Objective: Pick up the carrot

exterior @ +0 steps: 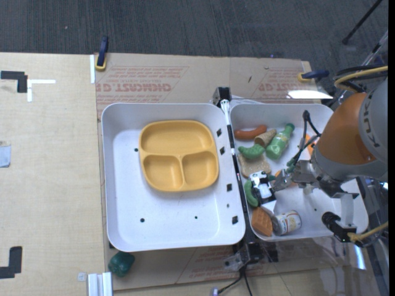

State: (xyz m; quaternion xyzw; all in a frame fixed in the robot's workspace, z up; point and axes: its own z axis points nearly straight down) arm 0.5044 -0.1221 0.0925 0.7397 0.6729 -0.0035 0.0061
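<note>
the tool (264,189) hangs low in the right bin (321,230), its finger state impossible to tell, just left of an orange sliver (282,176) that is probably the carrot, tucked against the arm among crowded toy foods.

cardboard sheet (143,79) — red print (upside down, illegible) | arm (376,125) — "KU"

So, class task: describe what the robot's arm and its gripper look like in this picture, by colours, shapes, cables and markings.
The arm is a thick, rounded grey body with a broad orange band above the wrist and dark lettering partly visible on its grey shell. Yellow and black cables loop around it. The gripper is small, black and white, on a grey metal wrist section.
</note>
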